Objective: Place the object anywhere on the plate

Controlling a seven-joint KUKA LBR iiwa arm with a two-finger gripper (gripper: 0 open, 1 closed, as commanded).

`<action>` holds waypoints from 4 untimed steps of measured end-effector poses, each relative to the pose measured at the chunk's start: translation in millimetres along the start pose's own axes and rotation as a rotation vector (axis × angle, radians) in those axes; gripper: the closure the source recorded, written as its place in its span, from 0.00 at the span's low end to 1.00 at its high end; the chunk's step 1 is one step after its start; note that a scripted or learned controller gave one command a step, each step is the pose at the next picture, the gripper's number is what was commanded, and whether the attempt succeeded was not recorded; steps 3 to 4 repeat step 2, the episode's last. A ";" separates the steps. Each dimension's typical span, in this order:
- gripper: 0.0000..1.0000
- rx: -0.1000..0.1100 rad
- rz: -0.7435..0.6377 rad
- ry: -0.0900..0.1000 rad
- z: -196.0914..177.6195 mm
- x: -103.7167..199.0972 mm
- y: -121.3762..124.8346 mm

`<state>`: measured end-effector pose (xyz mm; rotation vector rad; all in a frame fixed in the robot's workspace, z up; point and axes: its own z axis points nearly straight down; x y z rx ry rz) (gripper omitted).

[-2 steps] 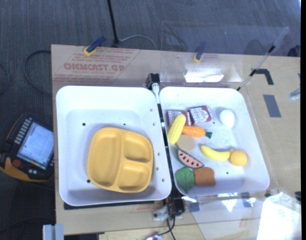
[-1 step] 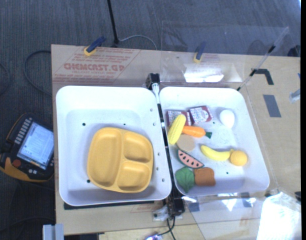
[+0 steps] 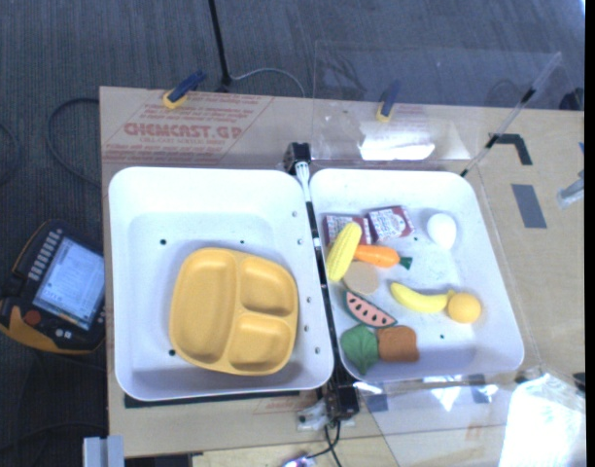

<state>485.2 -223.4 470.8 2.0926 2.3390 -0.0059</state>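
In the camera view, we see the yellow plate [image 3: 234, 309] with its three compartments bare, lying in the left-hand bin [image 3: 122, 261]. All the toy food sits in the right-hand bin [image 3: 492, 261], so nothing has reached the plate yet.

Crowded near the divider between the bins are a corn cob [image 3: 344, 249] leaning on a carrot [image 3: 377, 256], a beige round piece [image 3: 362, 278] just below them, and a watermelon slice [image 3: 365, 309]. A green leafy piece [image 3: 359, 346] touches a brown piece [image 3: 399, 343]. Farther from the divider lie a banana [image 3: 417, 299] touching an orange ball [image 3: 464, 306], and an egg [image 3: 441, 230] beside a red packet [image 3: 385, 224].

We cannot tell whether the gripper is apart or together.

We judge the task to be at its start, with the pick not yet made. Next we need to come in over the right-hand bin and pick one piece. The egg looks the easiest, as it stands freer than the crowded pieces.
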 end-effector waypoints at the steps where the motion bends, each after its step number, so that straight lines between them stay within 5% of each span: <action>1: 0.00 0.000 -0.057 0.000 24.0 0.3 0.1; 4: 0.00 0.000 0.015 0.002 32.4 -0.1 -0.1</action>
